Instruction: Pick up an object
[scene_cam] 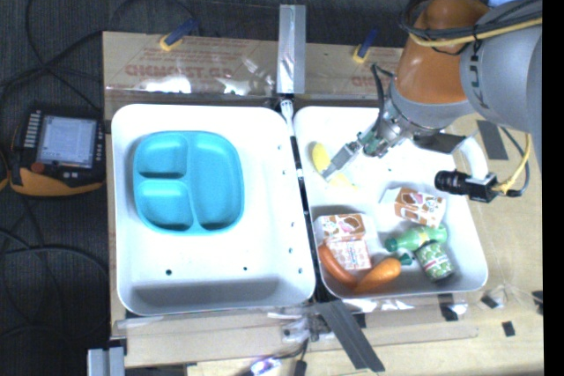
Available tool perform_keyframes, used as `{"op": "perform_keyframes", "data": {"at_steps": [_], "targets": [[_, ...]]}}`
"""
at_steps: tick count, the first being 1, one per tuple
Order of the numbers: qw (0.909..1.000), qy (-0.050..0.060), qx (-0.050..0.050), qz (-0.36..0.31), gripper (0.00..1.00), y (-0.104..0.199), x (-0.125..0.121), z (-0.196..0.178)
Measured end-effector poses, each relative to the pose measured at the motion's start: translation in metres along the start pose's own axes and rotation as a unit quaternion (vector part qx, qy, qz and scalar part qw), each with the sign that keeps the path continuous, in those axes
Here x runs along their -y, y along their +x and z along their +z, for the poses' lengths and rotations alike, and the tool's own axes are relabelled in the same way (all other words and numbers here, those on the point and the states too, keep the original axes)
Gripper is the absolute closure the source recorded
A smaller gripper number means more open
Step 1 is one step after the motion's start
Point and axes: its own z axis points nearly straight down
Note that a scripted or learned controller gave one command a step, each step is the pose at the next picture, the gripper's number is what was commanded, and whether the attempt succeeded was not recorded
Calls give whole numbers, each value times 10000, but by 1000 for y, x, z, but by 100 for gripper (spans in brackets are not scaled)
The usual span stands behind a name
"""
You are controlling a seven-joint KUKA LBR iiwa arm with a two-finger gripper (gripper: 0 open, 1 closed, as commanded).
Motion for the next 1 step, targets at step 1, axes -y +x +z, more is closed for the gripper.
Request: {"op": "perform_keyframes", "data": {"at_steps": [1], "targets": [[9985, 7, 4, 550, 0, -33, -46, 0]]}}
